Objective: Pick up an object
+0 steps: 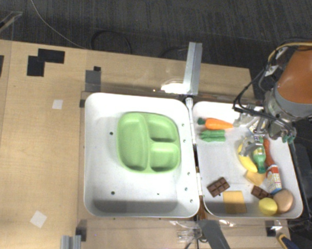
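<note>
**Crowded corner under the arm**

Nearest us, a yellow round lemon [267, 206] lies in the right white bin [217, 162]. We see our pincer [258, 134] low above the green-and-yellow toy [257, 157]; whether it is clenched we cannot tell. We fear neighbours packed just beside it could block a clean grasp.

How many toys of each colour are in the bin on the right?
Orange: 1, the carrot
Green: 2, the bean pod and a small bottle
Yellow: 3, the banana, lemon and cheese block
Brown: 3, two chocolate pieces and a potato
Total: 9
</note>
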Controlling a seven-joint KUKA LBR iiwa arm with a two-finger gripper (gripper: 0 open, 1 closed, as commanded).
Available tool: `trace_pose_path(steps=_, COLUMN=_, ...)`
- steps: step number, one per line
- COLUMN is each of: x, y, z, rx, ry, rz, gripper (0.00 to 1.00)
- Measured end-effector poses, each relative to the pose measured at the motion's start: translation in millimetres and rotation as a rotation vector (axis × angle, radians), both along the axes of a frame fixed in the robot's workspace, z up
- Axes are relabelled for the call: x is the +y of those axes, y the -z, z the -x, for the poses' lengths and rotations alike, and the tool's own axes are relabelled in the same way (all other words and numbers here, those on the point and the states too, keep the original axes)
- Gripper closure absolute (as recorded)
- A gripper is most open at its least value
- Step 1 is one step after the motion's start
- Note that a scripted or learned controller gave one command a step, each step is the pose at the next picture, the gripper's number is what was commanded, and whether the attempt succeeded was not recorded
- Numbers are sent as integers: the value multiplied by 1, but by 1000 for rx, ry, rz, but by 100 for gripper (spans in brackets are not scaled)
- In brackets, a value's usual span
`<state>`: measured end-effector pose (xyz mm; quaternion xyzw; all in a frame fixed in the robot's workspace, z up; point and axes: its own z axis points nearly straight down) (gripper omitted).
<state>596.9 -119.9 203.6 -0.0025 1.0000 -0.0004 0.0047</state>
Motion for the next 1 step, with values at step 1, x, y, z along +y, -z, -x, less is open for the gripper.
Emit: trace_pose_path(steps=1, x=-16, y=106, z=77, rx=9, ry=-30, rz=-1, gripper=0)
